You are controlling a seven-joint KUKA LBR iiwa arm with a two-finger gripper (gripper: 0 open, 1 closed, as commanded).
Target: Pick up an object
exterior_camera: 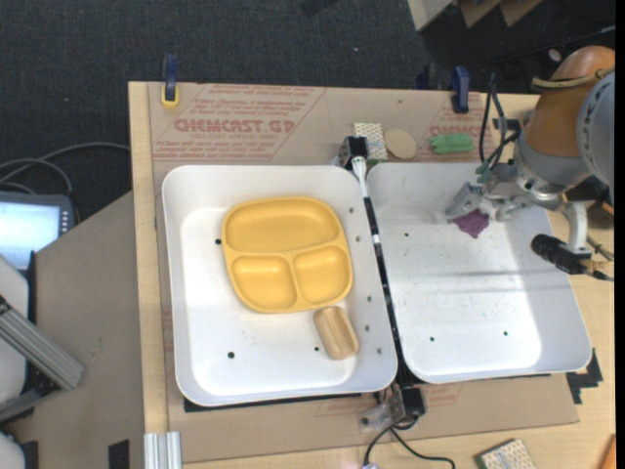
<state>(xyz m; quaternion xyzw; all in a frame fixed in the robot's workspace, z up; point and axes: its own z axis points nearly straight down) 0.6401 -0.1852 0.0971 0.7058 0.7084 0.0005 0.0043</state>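
We're looking down on the bench and the claw (481,206) is low over the far part of the right bin (488,301), hanging off the grey arm (566,135) with its orange band at the right of our view. Right at the claw's tips we see a small purple object (473,224), its upper edge tucked under the metal fingers and the rest poking out on the near side, against the white floor of the bin. We cannot tell whether the claw is apart or together, and we cannot tell whether it has the purple piece between its fingers or merely sits over it. Well off to the left of the claw, across the seam where the two bins meet, we have the left bin (186,262) holding a yellow divided plate (286,252), and just nearer us than that plate lies a tan wooden cylinder (335,332), tilted a little. Beyond the claw, on the board behind the bins, we spot a green piece (450,144) and a round beige disc (399,144) side by side.
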